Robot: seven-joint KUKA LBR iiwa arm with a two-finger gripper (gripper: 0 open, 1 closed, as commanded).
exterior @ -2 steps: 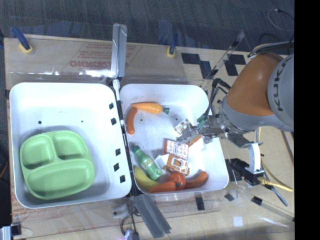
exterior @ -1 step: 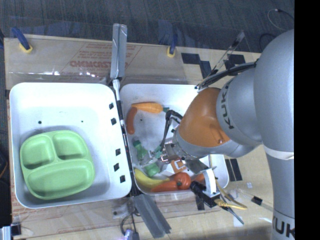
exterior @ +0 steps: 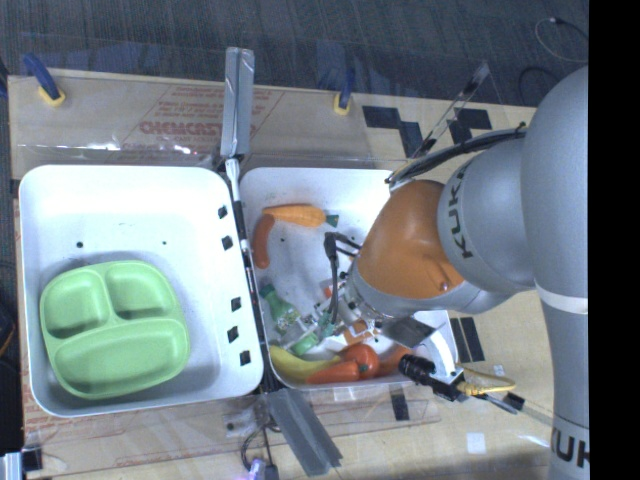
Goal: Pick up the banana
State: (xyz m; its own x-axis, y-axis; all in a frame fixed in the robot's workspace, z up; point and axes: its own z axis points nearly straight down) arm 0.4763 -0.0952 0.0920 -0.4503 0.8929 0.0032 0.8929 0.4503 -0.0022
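I see a green tray (exterior: 112, 326) in the left bin (exterior: 60, 193), banana (exterior: 290, 364) at the right bin's (exterior: 300, 183) front edge beside red and orange things, perhaps carrots, gripper (exterior: 335, 313) low over them, its grip unclear

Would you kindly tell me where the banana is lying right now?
The banana lies in the right bin, at its near left corner, against a red vegetable and below the gripper.
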